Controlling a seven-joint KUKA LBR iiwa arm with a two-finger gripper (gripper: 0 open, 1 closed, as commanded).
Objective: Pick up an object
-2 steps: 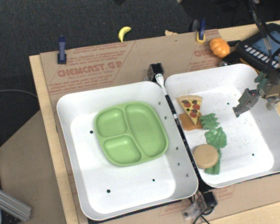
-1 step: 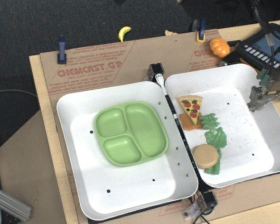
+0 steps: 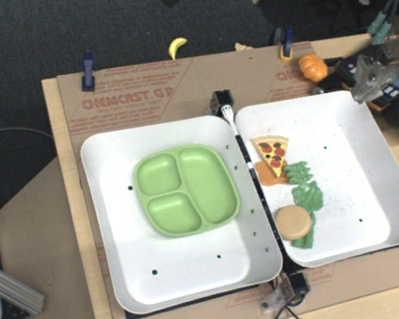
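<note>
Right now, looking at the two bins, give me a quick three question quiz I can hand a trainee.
1. True or false: the green divided plate lies in the right bin.
2. Which toy lies nearest the camera in the right bin: A) pizza slice, B) round tan bun, C) green leafy piece?
3. Fill in: the toys in the right bin crowd along its ____ edge, by the left bin.

Key:
1. False; it lies in the left bin.
2. B.
3. Left.
</note>
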